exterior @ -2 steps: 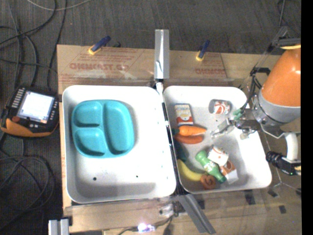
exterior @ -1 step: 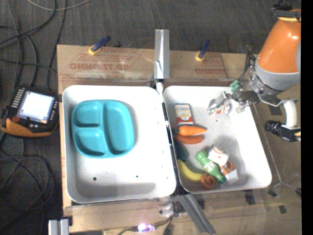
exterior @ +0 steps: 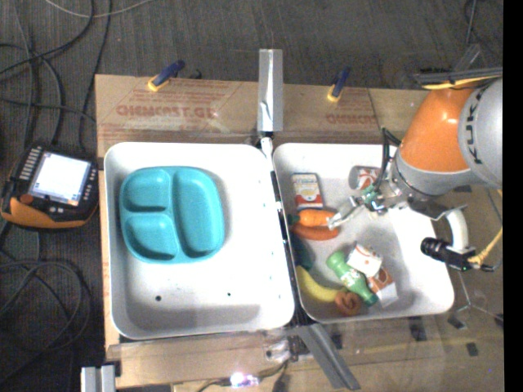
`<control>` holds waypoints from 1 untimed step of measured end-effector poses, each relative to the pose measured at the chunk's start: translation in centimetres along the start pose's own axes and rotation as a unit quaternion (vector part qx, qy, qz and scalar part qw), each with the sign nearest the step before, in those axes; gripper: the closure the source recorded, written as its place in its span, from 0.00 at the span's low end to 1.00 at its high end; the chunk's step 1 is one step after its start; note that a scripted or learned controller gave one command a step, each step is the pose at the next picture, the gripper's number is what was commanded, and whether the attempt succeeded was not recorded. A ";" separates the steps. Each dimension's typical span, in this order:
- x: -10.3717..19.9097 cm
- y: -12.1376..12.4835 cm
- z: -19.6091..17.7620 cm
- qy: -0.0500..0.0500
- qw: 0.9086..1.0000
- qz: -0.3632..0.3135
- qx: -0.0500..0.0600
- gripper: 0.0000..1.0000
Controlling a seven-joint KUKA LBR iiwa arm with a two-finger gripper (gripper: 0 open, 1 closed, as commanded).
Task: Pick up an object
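Camera view, from above at a slant: brown worktop (exterior: 204,109) carrying two shallow white bins side by side, left bin (exterior: 139,300) and right bin (exterior: 425,288). Reaching in from the right, grey arm (exterior: 458,137) with its orange band, bent down over the right bin's upper right part. Filling much of the left bin, a teal divided tray (exterior: 173,213) with three compartments, lying flat. Beyond the worktop's left edge, on the floor, an orange-cased control pendant (exterior: 51,184) with a lit screen, among dark cables. Between the bins at the far edge, an upright metal bar (exterior: 270,92). Lower in the right bin, crowded together: yellow banana (exterior: 315,285) along the near left, green bottle (exterior: 351,274) tilted just beside it, white-and-red carton (exterior: 365,260) touching the bottle's upper end, brown ring-shaped piece (exterior: 347,302) at the bottle's lower end. Higher up, small red-and-white packet (exterior: 306,190) near the dividing wall, and just below it an orange carrot (exterior: 317,218) resting on a red curved piece (exterior: 315,233). Tool (exterior: 353,211) low over the bin's middle, close by the carrot's right end; fingers too small and blurred to judge, so spread or pressed together cannot be told, and nothing seen between them. On the worktop's far edge, two blue-and-yellow clamps (exterior: 166,75).
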State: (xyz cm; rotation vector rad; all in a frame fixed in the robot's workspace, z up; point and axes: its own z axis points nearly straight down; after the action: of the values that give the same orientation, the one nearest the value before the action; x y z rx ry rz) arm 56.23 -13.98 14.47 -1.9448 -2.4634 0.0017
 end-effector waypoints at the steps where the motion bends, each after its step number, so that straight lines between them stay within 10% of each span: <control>1: -7.6 4.8 -9.1 -0.002 1.000 0.011 -0.001 0.00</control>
State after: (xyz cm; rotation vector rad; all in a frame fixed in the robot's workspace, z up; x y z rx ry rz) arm 62.64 -20.28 23.55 -1.9746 -2.4460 0.0035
